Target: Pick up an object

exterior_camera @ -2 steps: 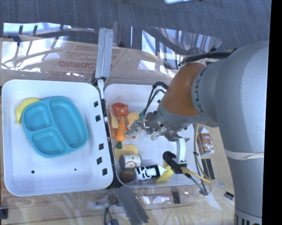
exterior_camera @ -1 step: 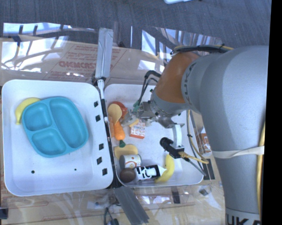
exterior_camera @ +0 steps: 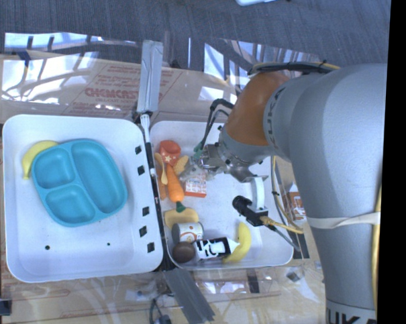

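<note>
**Arm low over the right bin's toys**

The small carton lies in the right bin, beside the carrot and tomato. The gripper hangs just above it; whether it grips anything I cannot tell. A blue tray sits in the left bin.

Both bins appear smooth white plastic with a slight sheen. The divided plate is matt blue plastic. The arm shell is smooth grey, semi-gloss. The carrot looks glossy plastic.
</note>
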You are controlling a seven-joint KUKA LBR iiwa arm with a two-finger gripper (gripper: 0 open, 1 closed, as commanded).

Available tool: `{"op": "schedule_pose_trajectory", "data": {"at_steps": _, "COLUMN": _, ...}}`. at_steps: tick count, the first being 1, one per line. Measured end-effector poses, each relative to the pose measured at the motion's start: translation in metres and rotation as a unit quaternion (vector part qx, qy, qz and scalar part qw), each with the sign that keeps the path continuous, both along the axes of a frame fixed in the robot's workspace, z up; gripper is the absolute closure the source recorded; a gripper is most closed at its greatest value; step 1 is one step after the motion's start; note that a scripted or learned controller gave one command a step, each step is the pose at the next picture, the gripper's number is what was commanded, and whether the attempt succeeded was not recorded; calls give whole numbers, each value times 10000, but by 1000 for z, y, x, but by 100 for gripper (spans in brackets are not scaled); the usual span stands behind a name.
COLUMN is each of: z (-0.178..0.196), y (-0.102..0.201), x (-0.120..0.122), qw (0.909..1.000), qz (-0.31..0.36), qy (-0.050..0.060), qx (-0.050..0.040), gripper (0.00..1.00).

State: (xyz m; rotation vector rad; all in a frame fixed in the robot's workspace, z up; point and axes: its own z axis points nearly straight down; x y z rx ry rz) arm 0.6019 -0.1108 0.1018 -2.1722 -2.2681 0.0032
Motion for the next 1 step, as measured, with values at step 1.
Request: {"op": "schedule_pose_trajectory", "data": {"at_steps": 1, "z": 94, "y": 76, "x": 2, "qw": 10000, "qz": -7, "qy": -42, "qx": 15, "gripper": 100}}
